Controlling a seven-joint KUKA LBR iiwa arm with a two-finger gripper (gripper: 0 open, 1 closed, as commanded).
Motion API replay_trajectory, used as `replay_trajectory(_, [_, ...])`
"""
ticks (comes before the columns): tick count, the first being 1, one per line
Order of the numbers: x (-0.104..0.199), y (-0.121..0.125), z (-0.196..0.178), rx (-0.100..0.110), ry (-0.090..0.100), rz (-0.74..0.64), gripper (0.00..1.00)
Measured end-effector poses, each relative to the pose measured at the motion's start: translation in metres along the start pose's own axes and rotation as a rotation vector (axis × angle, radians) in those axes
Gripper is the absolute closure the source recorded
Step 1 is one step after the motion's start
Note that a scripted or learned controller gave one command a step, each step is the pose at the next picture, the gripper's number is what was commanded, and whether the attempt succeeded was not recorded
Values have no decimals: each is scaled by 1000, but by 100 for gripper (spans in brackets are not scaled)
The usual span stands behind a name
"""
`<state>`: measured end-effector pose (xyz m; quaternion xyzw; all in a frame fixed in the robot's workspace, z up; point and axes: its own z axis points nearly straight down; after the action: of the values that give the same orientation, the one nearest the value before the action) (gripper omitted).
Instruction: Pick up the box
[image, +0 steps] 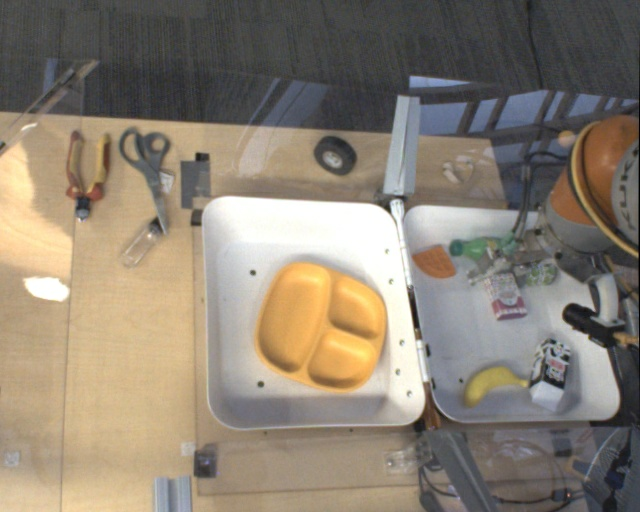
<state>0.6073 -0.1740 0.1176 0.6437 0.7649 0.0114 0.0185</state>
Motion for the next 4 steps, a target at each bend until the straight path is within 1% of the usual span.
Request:
replay_trajectory(1, [2, 1, 17, 13, 4, -58, 0])
replay_trajectory(2, [-2, 5, 3, -1, -8, -59, 100])
replay_trajectory(3, [108, 12, -71, 27, 19, -504, 100])
replay_trajectory(4, [48, 60, -170, 29, 17, -411, 100])
